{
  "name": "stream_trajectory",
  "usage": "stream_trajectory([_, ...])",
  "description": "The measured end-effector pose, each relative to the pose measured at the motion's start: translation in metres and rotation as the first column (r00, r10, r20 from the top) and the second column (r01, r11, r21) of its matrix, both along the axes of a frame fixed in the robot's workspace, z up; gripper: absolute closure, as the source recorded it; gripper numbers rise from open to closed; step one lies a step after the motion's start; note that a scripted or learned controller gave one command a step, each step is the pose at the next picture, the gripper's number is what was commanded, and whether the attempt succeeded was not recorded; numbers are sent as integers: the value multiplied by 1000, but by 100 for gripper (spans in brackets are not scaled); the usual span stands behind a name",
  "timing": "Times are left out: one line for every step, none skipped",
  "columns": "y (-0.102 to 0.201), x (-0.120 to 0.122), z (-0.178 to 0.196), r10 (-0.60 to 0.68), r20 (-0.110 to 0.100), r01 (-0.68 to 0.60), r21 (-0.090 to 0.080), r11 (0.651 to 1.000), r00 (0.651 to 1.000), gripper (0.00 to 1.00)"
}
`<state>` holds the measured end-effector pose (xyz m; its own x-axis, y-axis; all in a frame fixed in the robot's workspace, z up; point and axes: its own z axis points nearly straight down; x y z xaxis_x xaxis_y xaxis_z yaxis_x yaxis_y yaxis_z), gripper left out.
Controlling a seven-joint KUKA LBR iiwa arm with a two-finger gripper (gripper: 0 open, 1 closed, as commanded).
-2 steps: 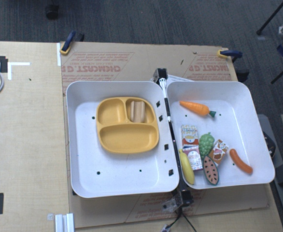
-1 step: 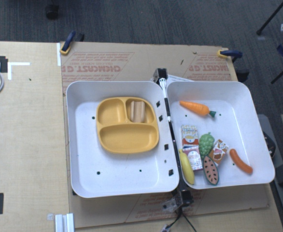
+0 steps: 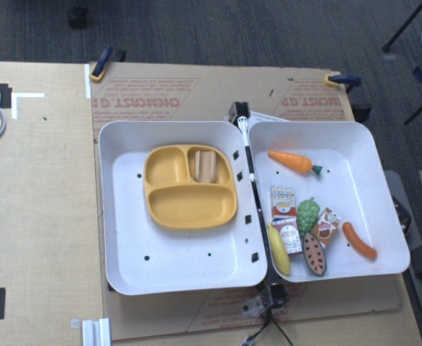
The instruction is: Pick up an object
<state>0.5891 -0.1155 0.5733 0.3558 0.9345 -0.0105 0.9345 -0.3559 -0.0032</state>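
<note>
Across the right bin [image 3: 362, 164], carrot [image 3: 292, 161], banana [image 3: 279, 249] and sausage [image 3: 359, 241] lie apart, easing a pick; the pincer's state I cannot tell.

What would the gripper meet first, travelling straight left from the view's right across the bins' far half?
Probably the carrot, once past the right bin's rim; the path's height is unclear.

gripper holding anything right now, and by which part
Nothing is seen held. The carrot, sausage, banana and the other toys lie loose in the right bin; a wooden block rests in the yellow tray.
</note>
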Motion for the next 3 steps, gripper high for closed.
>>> stream_trajectory([0, 1, 8, 2, -1, -2, -1, 1000, 1000, 100])
stream_trajectory([0, 3, 16, 5, -2, -5, -2, 1000, 1000, 100])
stream_trajectory([0, 4, 25, 7, -3, -7, -4, 1000, 1000, 100])
